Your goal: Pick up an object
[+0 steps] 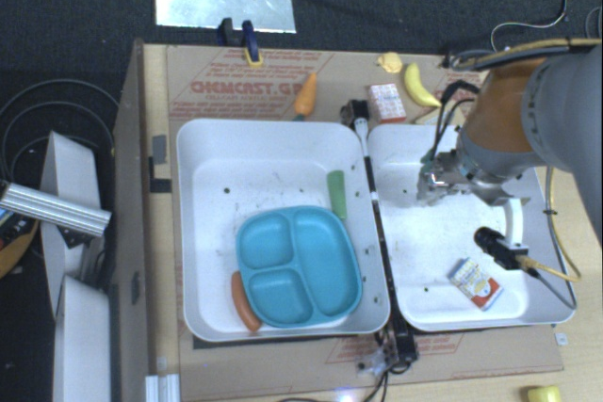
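Packet (pixel 474 282), white with an orange-red corner, lies flat and alone in the lower right of the frame's right-hand bin (pixel 443 323). The gripper (pixel 431 185) hangs apart from it, up-left near the divider; whether it is open or closed cannot be told. It likely needs centring over the packet and a straight descent.

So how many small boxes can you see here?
2. One small box lies in the near corner of the bin under the arm; the other box sits on the bench behind that bin, beside the banana. The arm may hide more.
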{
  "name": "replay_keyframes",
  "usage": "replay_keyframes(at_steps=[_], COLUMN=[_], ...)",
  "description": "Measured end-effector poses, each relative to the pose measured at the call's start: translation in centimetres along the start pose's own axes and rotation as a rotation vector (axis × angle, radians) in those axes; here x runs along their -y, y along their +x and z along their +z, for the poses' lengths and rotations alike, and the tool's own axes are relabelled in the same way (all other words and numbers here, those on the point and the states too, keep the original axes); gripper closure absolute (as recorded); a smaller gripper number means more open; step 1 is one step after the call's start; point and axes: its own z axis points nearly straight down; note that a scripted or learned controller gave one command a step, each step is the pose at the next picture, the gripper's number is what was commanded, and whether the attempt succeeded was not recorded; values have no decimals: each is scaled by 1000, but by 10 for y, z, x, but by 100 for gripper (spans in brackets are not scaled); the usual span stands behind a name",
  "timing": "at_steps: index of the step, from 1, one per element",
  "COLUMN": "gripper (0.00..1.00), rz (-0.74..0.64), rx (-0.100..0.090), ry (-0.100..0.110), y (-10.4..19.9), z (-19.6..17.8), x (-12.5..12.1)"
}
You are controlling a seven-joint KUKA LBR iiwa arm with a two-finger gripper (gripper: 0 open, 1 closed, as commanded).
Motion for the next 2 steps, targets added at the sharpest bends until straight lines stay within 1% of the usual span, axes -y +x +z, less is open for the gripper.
replay_keyframes(at_steps=[1,2], gripper=[100,100], rz=[-5,-7], rx=[-3,-3], ry=[3,5], y=[64,138], z=[-73,-69], x=[63,53])
